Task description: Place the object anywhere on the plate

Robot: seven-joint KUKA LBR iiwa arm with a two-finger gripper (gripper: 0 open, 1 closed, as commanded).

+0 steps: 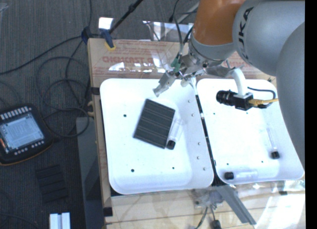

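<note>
Clear plastic with a black cap: that is how the likeliest task object reads, a slim tube [174, 133] lying in the left bin [148, 178]. It rests along the right edge of the dark ribbed plate [154, 123], touching it or nearly so. It lies about midway down the bin and nearer the bin's right wall than its left. The plate itself sits tilted, a little back of the bin's centre.

I judge the tube to be light and stiff, with a smooth, round barrel that could slip or roll when squeezed. Being see-through, its outline is faint against the white floor. The best hold is probably across the barrel near its middle, closing at right angles to its length. The plate edge crowds one side, so an approach from the open side toward the bin's right wall looks safer. Once set on the ribs, it may settle along a groove rather than roll off.

The pincer [171, 77] hangs over the back right corner of the left bin, well apart from the tube. Whether it is clenched or released I cannot tell, nor whether it carries anything.

Two similar tubes [271, 143] [242, 175] lie by the right and front edges of the right bin [247, 139].
</note>
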